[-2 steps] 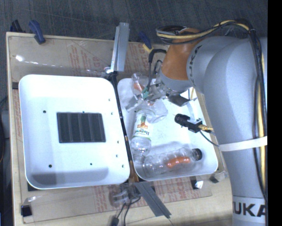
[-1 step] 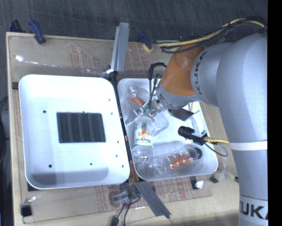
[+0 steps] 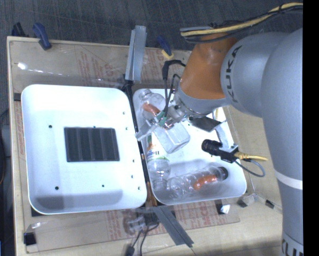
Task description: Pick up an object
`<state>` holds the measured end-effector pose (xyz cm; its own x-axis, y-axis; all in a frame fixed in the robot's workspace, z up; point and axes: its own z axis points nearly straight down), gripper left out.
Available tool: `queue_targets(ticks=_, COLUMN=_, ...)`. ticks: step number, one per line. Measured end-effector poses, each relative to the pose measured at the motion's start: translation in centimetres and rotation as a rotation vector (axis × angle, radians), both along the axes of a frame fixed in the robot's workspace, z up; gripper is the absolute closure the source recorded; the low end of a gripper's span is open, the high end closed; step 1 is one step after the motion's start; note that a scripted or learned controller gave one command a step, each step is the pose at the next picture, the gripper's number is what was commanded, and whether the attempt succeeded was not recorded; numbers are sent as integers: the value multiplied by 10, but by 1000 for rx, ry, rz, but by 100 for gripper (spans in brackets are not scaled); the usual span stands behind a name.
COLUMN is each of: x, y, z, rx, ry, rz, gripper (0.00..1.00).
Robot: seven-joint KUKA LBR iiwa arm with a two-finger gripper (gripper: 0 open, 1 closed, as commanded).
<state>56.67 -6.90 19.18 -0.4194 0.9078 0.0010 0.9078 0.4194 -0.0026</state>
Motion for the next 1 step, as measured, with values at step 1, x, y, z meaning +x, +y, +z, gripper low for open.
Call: queue_targets(ticks=1, x=16, y=-50, z=-37, rx=-1, ry=2, rz=-91, gripper=0)
